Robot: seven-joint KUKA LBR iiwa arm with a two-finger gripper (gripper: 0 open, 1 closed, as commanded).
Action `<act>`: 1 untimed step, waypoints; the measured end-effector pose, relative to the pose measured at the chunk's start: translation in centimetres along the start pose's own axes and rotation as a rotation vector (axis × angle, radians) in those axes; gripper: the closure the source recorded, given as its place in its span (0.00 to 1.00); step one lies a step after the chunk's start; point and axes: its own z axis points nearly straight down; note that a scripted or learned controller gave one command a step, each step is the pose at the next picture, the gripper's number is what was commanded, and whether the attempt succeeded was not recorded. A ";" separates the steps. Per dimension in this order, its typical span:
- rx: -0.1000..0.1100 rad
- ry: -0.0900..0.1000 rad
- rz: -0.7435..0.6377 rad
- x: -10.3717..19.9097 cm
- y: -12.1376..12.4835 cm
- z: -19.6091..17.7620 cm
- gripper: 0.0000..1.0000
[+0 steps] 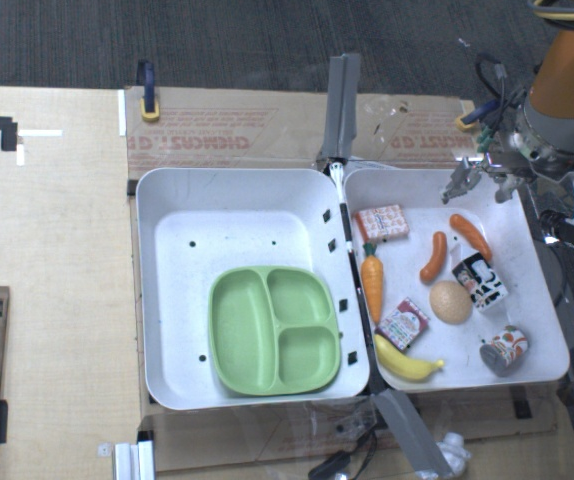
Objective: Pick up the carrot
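The carrot (371, 286) is orange with a green top and lies lengthwise along the left wall of the right bin (542, 298), its green end pointing to the back. My gripper (483, 184) hangs over the bin's back right corner, well to the right of the carrot and behind it. Its two fingers are spread apart, and nothing sits between them.
The right bin also holds a red-and-white packet (381, 223), two sausages (433, 258) (470, 236), a black-and-white carton (480, 280), a tan ball (450, 302), a small packet (403, 323), a banana (407, 360) and a can (504, 350). A green divided plate (275, 330) lies in the left bin (167, 268).
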 end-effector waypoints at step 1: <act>-0.004 -0.001 0.079 2.1 -6.0 9.2 0.00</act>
